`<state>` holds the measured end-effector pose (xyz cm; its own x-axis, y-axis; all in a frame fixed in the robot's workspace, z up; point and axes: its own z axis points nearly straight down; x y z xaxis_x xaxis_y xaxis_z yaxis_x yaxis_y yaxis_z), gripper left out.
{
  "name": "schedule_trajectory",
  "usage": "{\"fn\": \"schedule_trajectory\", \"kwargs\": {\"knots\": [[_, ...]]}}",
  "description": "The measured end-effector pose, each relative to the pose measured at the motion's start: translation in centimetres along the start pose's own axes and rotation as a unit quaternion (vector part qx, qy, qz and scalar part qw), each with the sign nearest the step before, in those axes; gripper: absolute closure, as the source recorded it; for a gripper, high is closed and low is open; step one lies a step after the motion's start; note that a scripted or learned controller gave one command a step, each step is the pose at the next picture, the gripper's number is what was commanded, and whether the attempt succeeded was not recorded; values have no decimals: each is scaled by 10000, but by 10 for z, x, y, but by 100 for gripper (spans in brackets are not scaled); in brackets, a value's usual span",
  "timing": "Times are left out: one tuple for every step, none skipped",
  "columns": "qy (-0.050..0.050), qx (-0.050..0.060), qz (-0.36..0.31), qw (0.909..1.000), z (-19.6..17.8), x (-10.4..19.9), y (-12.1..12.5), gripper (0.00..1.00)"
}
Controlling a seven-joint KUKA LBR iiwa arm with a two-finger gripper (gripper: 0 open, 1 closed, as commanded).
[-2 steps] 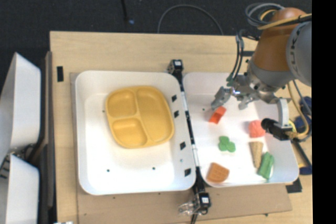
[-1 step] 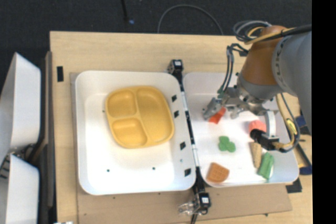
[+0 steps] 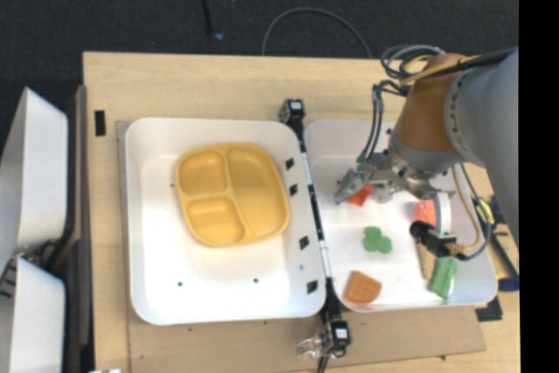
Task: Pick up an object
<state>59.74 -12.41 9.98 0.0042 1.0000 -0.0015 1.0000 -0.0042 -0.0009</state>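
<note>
The grey KUKA arm runs out past the right edge, so its base is cut off. Its wrist covers a good part of the right shallow white bin. The two-finger gripper is too blurry to make out properly, and the small red-orange piece right under it is half hidden, so can't tell if it's touching. The pink block is partly hidden by the arm's cables.
</note>
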Motion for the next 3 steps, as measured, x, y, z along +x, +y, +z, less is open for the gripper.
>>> {"fn": "schedule_trajectory", "kwargs": {"knots": [[-1,-40,62,10000,-13,-1,2,100],[2,-30,0,10000,-59,-3,9,100],[-4,-38,35,10000,-110,-13,7,100]]}}
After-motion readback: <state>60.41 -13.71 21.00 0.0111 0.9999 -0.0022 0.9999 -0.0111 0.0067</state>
